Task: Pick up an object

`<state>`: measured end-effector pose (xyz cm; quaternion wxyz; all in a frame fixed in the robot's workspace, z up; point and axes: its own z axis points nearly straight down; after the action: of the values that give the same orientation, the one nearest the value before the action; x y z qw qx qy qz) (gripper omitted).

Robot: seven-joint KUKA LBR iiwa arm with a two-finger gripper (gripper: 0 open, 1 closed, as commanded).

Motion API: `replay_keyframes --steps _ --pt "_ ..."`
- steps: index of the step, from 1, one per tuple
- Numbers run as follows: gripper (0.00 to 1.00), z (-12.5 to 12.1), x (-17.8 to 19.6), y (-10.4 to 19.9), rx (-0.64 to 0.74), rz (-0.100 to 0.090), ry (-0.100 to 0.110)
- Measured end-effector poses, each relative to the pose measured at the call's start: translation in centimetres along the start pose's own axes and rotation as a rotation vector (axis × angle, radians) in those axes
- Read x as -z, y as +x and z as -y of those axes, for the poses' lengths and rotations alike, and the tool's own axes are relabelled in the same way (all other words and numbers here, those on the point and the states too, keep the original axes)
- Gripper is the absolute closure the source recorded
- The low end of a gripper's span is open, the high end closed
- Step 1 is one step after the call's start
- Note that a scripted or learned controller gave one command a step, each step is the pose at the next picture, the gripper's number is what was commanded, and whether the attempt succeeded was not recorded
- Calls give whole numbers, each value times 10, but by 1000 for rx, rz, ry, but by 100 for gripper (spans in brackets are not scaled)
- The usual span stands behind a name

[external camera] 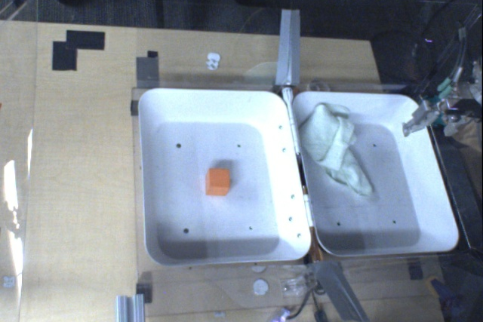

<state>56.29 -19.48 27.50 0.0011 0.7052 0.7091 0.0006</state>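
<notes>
A small orange cube [218, 182] sits on the floor of the left white bin [162, 241], a little left of its middle. A crumpled white cloth [337, 147] lies in the upper left part of the right white bin [441, 237]. My gripper [418, 121] hangs at the right bin's upper right rim, well apart from the cloth and far from the cube. It is small and partly lost among cables there, and nothing shows in it.
A grey metal post [287, 49] stands at the back between the two bins. Cables and arm hardware [453, 98] crowd the right edge. Wooden bench top [75, 185] stretches left of the bins, and black tape marks [75, 47] sit at its far left.
</notes>
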Motion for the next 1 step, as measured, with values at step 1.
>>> replay_keyframes --steps 1 --pt "0 -8 -157 -10 160 -1 0"
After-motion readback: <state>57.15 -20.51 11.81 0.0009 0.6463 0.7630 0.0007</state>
